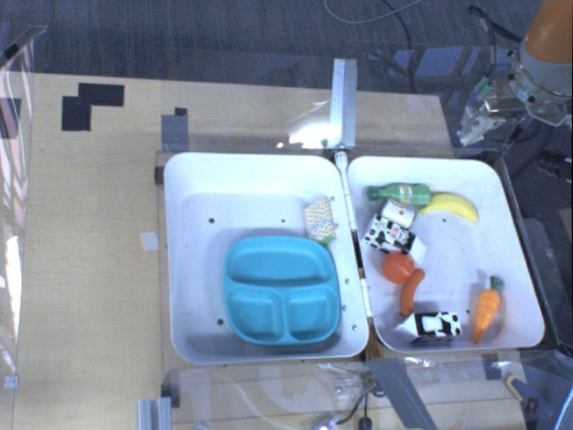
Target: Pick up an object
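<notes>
Two shallow white bins sit side by side on a pale wooden tabletop, seen from above at a slant. The left bin holds two things: one light blue divided plate with three compartments, lying flat toward the near side, and one small patterned pouch against the bin's right wall, just beyond the plate's far right corner.

The right bin holds seven things. Along its far side lie one green bottle on its side and one yellow banana just to the bottle's right. Just nearer than the bottle sits one black and white patterned box, tilted. Nearer again is one round red-orange tomato-like piece, touching one reddish sausage shape. Near the bin's front edge lies one small black and white cow-patterned toy, and to its right one orange carrot with a green top.

The robot arm's orange band shows at the far right corner, above the tabletop's edge and well apart from both bins. Its hand hangs beyond the right bin's far right corner; whether its fingers are apart or together cannot be told.

Two black marks are on the tabletop at far left. Beyond the tabletop is dark grey carpet with a thin black cable looping across it.
</notes>
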`<action>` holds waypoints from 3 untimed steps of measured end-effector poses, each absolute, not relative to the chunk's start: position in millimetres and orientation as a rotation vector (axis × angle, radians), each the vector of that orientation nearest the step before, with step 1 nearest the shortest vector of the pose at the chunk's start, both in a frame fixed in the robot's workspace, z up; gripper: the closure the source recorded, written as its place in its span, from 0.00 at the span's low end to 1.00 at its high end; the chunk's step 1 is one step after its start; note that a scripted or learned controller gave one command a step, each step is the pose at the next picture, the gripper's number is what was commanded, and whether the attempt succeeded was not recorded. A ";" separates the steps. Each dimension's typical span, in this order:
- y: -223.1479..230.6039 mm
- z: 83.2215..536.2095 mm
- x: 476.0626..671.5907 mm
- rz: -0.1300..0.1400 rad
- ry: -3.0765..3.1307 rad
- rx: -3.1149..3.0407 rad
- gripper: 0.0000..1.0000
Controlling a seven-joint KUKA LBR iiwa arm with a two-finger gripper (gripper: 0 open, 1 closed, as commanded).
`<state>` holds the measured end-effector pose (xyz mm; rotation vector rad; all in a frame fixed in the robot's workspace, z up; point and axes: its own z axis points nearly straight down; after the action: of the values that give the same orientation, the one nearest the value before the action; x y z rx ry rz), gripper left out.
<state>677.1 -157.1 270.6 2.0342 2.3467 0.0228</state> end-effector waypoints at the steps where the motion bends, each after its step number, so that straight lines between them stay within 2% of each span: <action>1: -156.0 284.0 679.1 0.029 2.346 2.020 1.00; 2: -183.2 408.2 642.5 0.007 1.865 2.520 1.00; 3: -142.0 311.5 669.6 0.003 1.877 2.517 1.00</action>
<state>669.6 -142.0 311.5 2.5167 1.8768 0.0032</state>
